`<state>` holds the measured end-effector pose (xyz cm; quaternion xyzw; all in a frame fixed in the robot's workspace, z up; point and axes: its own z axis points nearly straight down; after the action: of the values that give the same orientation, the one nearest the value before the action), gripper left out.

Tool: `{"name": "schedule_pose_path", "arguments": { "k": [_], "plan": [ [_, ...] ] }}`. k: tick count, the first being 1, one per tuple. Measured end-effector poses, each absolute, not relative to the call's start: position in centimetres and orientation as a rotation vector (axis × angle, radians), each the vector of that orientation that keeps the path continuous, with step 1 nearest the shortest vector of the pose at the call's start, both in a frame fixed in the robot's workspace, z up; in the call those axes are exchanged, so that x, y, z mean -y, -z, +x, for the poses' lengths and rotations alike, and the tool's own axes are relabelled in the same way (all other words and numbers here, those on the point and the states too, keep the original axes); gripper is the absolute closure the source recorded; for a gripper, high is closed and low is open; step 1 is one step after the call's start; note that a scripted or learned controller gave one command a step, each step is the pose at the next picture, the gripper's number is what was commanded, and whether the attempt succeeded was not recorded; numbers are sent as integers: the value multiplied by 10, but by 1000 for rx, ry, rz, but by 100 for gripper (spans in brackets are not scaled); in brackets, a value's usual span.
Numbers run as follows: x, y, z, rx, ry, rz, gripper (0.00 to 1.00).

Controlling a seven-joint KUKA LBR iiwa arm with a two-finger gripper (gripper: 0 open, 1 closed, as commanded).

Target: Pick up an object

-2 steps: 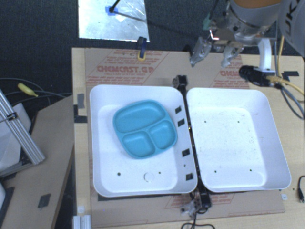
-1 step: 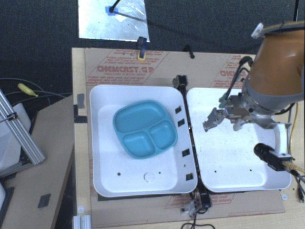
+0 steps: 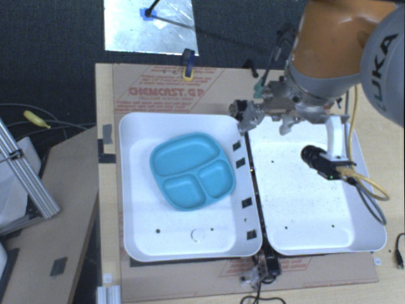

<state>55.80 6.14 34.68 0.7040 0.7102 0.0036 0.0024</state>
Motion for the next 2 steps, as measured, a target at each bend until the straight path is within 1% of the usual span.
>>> {"name": "schedule_pose_path", "arguments": {
  "k": [1, 2],
  "plan": [
    [-160, -300, 513, -2231, 1, 2215, 0],
    [-169, -526, 498, -2224, -23, 2210, 0]
  ]
}}
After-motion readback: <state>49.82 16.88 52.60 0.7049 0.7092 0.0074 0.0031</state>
